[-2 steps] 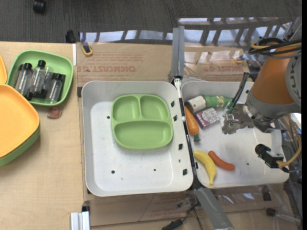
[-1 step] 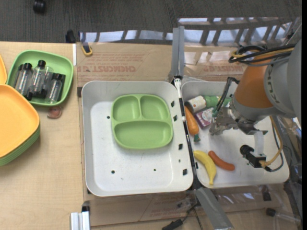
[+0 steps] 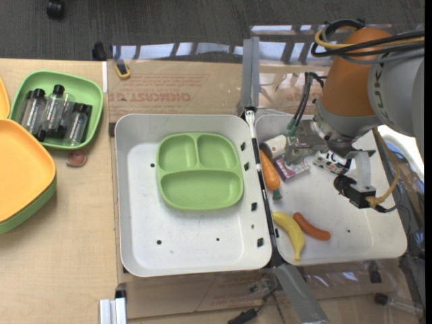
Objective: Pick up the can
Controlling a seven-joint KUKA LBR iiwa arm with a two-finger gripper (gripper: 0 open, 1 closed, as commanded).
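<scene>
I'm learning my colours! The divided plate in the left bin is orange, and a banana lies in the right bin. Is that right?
Nearly. The divided plate in the left bin is green, not orange, as the camera view shows. The banana does lie in the right bin.

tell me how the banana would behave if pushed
The banana is curved and lies flat, so it would probably slide or pivot rather than roll. It looks smooth, so perhaps slippery. Pushed rightward, it would likely bump the red sausage close beside it.
</scene>
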